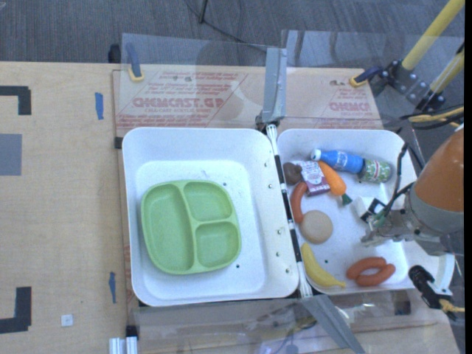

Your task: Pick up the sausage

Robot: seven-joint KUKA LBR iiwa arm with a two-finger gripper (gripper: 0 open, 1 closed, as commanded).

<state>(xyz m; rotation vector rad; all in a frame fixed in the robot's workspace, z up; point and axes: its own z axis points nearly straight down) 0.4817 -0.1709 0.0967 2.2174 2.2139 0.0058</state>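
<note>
Camera view: two white bins side by side. Left bin (140,198) holds a green divided plate (192,226). Right bin (335,140) holds the sausage (371,271) lying near its front edge, right of a banana (318,268). Also present: a tan ball (317,226), a carrot (333,178) and a blue bottle (341,159). Gripper (377,229) hovers just above the sausage, not touching it. Jaw state: cannot tell.
</note>
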